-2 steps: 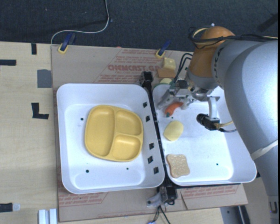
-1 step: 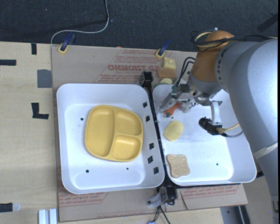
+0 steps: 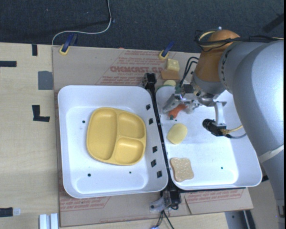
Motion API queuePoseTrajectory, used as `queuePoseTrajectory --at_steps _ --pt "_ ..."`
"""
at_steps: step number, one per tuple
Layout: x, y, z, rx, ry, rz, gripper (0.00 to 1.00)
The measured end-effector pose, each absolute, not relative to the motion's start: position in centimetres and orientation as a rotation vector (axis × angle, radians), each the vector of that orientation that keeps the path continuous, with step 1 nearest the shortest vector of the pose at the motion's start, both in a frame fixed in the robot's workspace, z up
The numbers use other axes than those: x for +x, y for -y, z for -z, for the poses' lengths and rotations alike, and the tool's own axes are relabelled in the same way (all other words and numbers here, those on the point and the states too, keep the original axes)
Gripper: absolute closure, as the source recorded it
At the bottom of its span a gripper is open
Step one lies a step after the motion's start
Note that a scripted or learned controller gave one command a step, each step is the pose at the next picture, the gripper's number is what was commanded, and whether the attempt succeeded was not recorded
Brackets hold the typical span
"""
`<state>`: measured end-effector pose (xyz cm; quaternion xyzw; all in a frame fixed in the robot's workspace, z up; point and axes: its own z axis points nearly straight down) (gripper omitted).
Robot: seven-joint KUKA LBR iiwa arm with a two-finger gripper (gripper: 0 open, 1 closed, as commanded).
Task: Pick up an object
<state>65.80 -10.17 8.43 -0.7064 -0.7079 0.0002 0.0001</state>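
One orange carrot-like toy [image 3: 177, 110] lies under the claw [image 3: 182, 100]; claw state cannot be told. Likely light, smooth; grip across its middle.

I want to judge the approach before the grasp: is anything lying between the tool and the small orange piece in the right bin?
Nothing visible does. The tool is right at the orange piece, near the bin's upper left corner. The pale yellow round piece lies just below, and the toast slice farther down, both apart from it.
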Motion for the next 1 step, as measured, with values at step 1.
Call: queuePoseTrajectory --at_steps 1 --pt "65.51 9.53 -8.42 -2.220 2.223 -0.003 0.00"
